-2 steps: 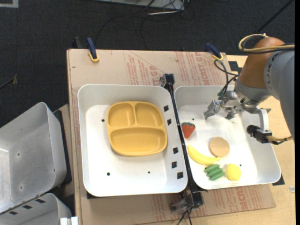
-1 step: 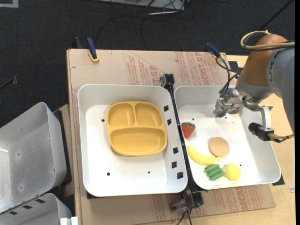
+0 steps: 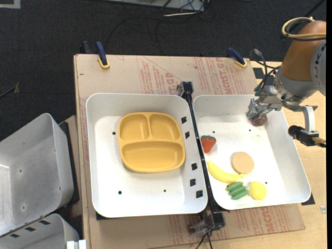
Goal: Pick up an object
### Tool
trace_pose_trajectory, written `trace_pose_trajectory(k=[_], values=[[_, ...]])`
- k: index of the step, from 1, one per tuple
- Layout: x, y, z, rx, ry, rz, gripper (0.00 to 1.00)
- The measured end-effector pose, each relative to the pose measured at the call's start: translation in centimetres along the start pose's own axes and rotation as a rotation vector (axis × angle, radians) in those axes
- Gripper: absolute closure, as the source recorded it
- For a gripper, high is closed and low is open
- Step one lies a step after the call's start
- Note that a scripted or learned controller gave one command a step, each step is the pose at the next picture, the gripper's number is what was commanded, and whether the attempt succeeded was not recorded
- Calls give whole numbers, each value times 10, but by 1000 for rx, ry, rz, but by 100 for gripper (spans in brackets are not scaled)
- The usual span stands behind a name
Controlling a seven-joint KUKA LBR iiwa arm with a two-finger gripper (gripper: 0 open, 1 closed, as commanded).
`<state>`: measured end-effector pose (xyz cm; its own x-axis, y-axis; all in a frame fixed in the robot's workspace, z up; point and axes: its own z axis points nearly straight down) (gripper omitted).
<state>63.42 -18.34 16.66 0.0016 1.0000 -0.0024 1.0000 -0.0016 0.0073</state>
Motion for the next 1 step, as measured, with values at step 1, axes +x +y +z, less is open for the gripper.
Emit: trace_pose_trajectory(k=[1], values=[[0,2,-52,0,0,-4,100]])
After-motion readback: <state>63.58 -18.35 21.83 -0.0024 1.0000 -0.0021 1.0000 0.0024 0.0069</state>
